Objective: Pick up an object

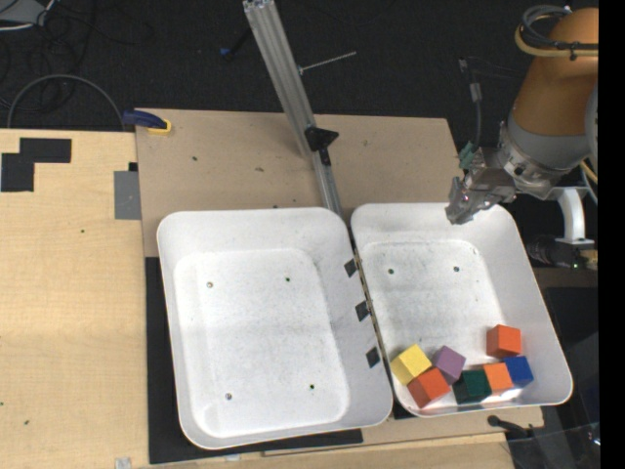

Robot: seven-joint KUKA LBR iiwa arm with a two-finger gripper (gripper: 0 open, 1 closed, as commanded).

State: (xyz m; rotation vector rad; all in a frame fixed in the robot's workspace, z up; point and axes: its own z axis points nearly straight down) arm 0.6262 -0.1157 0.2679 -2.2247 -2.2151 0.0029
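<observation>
Blocks [459, 364], small matte cubes, cluster in the right bin's [522, 252] corner; jaws' state unclear.

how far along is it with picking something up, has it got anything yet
Nothing looks done yet. The gripper sits over the far edge of the right bin, with no block seen between its fingers. The blocks all lie at the near end of that bin: yellow, purple, two orange-red ones, green, orange and blue. Left to do: reach one block, grip it and lift.
</observation>
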